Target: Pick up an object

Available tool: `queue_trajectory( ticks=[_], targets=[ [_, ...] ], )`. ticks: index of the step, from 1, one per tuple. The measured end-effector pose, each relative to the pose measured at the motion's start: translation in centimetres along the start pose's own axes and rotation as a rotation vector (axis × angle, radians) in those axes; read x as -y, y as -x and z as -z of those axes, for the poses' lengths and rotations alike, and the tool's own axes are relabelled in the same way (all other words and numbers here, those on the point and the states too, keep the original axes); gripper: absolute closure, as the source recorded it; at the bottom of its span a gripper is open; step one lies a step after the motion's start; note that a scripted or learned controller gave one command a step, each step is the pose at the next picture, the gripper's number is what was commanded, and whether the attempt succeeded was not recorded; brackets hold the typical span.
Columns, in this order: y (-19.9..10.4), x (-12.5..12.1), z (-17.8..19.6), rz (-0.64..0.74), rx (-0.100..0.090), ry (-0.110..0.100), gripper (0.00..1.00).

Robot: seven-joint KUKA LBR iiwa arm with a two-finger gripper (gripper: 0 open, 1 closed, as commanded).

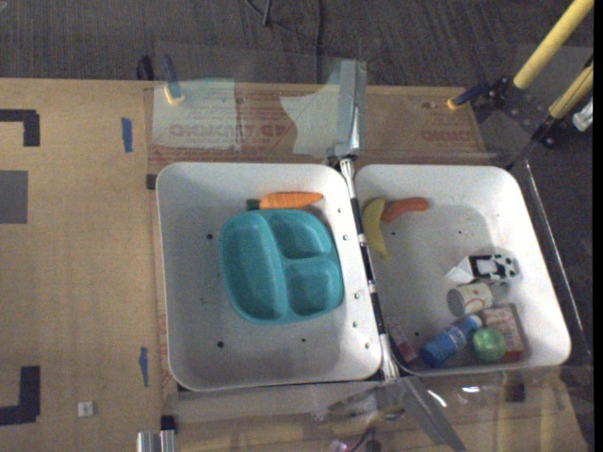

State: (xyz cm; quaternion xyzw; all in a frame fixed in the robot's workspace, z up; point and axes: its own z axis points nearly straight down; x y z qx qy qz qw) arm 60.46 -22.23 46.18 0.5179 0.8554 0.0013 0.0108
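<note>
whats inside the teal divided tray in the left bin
Nothing visible: the teal tray's three compartments look bare. An orange carrot lies just behind its far edge, outside it. Whatever is under the tray is covered.

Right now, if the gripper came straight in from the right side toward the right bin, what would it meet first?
Likely the right bin at its rim; if it passes above that, the black-and-white toy is nearest that side. Depth is unclear here.
</note>
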Motion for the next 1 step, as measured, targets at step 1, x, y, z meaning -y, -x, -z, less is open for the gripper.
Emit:
queue_trajectory(
  ticks=[1],
  targets=[
    [0.00,0.00,0.00,0.000,0.000,0.000,0.00]
  ],
)
